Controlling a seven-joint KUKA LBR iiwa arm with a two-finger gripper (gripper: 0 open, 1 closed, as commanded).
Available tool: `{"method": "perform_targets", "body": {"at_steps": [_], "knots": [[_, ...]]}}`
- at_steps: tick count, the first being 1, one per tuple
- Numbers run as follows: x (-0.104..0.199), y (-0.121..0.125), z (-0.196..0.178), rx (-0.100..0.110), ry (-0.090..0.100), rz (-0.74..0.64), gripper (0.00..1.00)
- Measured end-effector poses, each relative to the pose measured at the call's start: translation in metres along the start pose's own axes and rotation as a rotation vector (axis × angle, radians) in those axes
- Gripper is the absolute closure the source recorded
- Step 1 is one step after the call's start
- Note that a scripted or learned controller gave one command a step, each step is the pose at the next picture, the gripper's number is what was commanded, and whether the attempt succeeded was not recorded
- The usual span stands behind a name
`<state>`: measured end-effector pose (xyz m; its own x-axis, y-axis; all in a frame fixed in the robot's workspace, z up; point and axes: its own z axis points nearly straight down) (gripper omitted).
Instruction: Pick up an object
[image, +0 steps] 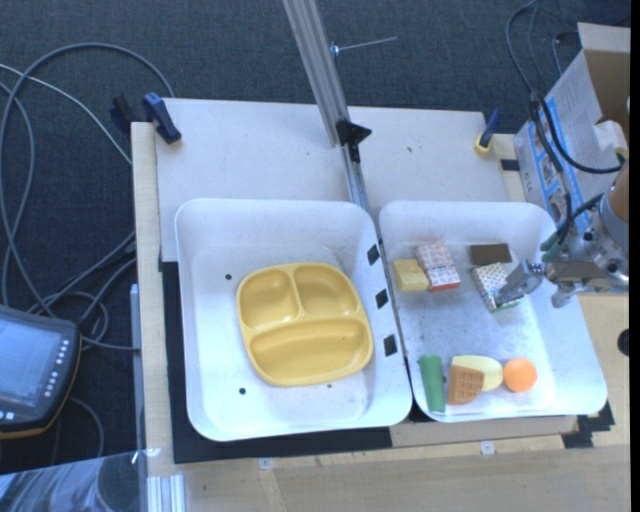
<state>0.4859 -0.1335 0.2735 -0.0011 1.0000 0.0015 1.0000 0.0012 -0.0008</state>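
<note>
Two bins sit on the table. We see the hand (520, 284) low in the right bin (585, 345), touching a patterned box (490, 283); whether it is clenched we cannot tell. We judge this box light, stiff, best gripped across its flat sides. Farther off lie an orange ball (519, 375) and yellow tray (303, 323).

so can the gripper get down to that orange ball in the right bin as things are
Probably yes. The orange ball lies bare near the front wall, only the yellow piece beside it, and the gripper is close above.
</note>
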Motion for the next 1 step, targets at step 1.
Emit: {"method": "perform_targets", "body": {"at_steps": [1], "knots": [[-0.0001, 0.0001, 0.0, -0.001, -0.001, 0.0, 0.0]]}}
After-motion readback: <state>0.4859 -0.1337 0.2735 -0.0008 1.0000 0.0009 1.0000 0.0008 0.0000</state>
